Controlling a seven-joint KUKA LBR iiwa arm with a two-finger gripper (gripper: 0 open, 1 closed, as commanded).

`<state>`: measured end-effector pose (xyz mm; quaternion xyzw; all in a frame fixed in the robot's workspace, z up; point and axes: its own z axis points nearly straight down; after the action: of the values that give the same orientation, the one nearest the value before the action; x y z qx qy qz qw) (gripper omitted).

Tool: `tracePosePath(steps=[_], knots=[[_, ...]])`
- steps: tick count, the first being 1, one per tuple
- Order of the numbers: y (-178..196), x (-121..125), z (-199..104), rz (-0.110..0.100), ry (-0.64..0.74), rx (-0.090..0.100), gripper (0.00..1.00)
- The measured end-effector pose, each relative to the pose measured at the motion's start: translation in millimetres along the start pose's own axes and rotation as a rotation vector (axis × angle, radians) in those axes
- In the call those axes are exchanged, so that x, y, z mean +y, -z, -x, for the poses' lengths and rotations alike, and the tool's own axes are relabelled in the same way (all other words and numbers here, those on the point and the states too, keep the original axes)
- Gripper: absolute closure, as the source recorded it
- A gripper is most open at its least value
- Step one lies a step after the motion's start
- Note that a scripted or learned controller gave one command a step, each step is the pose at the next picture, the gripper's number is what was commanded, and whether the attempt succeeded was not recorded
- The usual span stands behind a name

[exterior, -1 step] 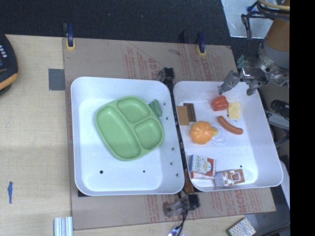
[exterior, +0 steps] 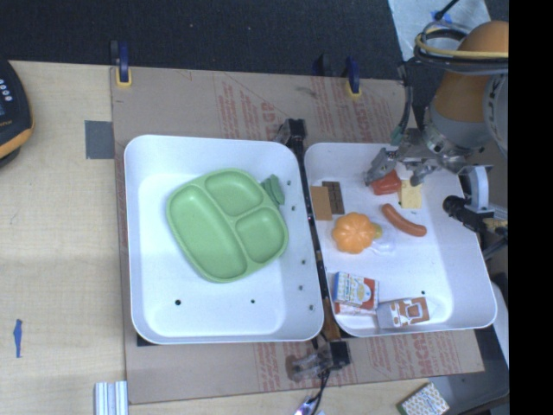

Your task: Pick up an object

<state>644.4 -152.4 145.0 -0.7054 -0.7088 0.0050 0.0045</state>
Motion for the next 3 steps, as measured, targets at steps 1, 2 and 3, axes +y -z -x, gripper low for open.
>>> tracePosePath(steps=[1,2,3], knots=[[-56.9,11.2,-6.9,0.003,0.003,0.001,0.00],[-54.0,-35.6,2.5,0.006,0.000,-0.001,0.00],[-52.1,9.3,-25.7,-0.012,-0.006,-0.003,0.00]])
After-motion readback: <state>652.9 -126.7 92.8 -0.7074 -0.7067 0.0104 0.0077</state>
